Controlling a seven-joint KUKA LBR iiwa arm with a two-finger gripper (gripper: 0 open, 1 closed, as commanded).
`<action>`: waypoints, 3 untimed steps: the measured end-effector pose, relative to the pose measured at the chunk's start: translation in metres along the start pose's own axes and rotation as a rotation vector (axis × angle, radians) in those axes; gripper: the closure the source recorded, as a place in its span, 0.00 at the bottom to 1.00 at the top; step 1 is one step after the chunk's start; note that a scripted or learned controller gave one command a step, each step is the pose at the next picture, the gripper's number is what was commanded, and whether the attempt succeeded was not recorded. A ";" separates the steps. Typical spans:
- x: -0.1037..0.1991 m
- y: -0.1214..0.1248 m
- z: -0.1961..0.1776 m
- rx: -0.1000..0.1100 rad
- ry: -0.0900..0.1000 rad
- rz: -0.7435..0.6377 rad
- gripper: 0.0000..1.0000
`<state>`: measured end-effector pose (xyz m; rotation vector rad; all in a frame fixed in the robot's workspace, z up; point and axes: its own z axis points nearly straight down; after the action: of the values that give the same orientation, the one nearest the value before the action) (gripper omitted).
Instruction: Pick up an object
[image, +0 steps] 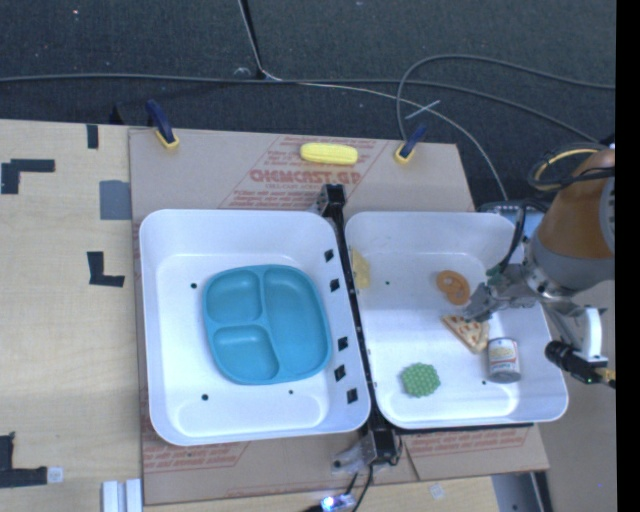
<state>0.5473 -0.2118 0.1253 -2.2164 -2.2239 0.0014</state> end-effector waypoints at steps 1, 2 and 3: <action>-0.006 0.002 -0.061 -0.007 -0.002 0.002 1.00; -0.006 0.002 -0.077 -0.004 -0.001 0.002 1.00; 0.042 0.017 -0.072 -0.001 0.000 -0.002 1.00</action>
<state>0.5644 -0.1701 0.1977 -2.2148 -2.2268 -0.0003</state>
